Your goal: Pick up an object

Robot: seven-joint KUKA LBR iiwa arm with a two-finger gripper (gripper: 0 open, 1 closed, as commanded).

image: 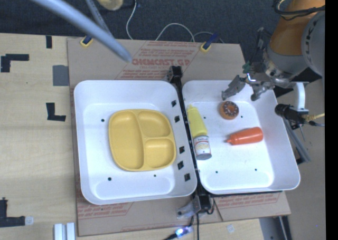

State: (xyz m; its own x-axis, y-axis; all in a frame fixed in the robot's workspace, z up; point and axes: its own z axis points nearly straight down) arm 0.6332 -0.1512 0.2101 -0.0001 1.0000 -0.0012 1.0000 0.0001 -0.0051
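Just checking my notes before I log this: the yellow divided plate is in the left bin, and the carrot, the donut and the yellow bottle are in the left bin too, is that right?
Not quite. The camera view shows the yellow divided plate in the left bin, but the carrot, donut and yellow bottle lie in the right bin.

Two white bins (pixel 84 128) at centre frame look like smooth, slightly glossy plastic, and under them lies a matt brown cardboard sheet (pixel 158 59) with red print. The yellow divided plate (pixel 141 140) at centre left shows a soft satin plastic sheen, the orange carrot (pixel 245 136) at right looks like smooth plastic too. At upper right the gripper (pixel 244 92) reads as dull grey metal.
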